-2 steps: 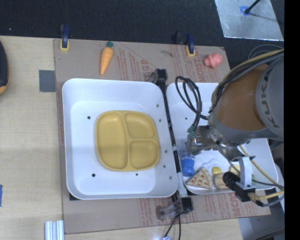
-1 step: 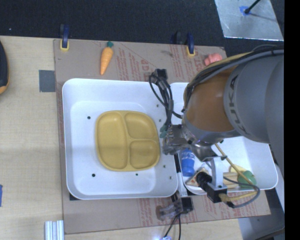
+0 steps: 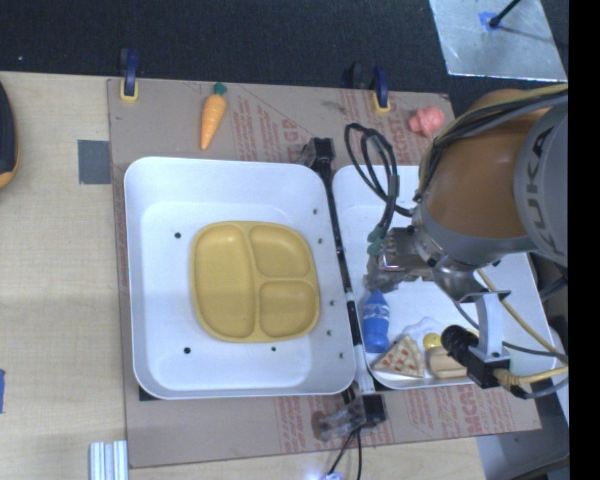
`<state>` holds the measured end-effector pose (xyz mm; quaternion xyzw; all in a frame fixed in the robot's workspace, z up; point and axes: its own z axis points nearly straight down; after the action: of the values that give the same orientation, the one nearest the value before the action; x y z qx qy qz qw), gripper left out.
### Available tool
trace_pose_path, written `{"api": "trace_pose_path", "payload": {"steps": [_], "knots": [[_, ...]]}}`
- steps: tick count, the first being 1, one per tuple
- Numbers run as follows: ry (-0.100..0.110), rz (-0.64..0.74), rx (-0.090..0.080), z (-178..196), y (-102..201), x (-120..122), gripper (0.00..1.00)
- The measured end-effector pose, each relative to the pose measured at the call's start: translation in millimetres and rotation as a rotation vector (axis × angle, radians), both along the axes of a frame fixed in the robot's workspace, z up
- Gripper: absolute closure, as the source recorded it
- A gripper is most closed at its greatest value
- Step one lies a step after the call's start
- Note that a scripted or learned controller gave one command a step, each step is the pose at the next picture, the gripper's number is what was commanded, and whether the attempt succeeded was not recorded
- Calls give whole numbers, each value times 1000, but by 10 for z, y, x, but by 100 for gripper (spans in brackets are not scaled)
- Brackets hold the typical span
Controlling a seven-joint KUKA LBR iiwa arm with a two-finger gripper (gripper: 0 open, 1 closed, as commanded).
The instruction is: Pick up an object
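Cardboard sheeting covers the bench [image 3: 50,268], clipped along its far edge, and two shallow white bins sit on it side by side. Inside the left bin [image 3: 145,268] a yellow divided plate [image 3: 255,280] lies near the middle. Over the right bin [image 3: 355,193] the arm [image 3: 490,183] hangs, its gripper [image 3: 395,258] low near that bin's left wall; whether the jaws are spread or pressed together cannot be told from this slanted angle.

Just below the gripper, against the right bin's left wall toward its near edge, lies a small blue bottle [image 3: 376,320]. Beside it at the near edge sit a toy pizza slice [image 3: 402,358] and a yellowish piece [image 3: 442,360] too small to identify. A toy carrot [image 3: 212,115] and a pink toy [image 3: 428,120] lie outside the bins by the cardboard's far edge.

The bottle looks the nearest candidate. It is probably light, stiff plastic, rounded and somewhat slippery, liable to roll or squirt out of a pinch. Taking it across its body at mid-length, with the fingers set square to its long axis, seems safest; the bin wall close on one side leaves little room for a finger there.
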<state>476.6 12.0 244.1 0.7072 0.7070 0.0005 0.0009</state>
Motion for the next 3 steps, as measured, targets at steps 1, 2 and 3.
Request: {"api": "trace_pose_path", "payload": {"steps": [1,2,3], "knots": [[4,-1,-3,-552,-565,763,100],[4,13,3,-413,293,814,100],[6,-4,-1,-120,-485,517,100]]}}
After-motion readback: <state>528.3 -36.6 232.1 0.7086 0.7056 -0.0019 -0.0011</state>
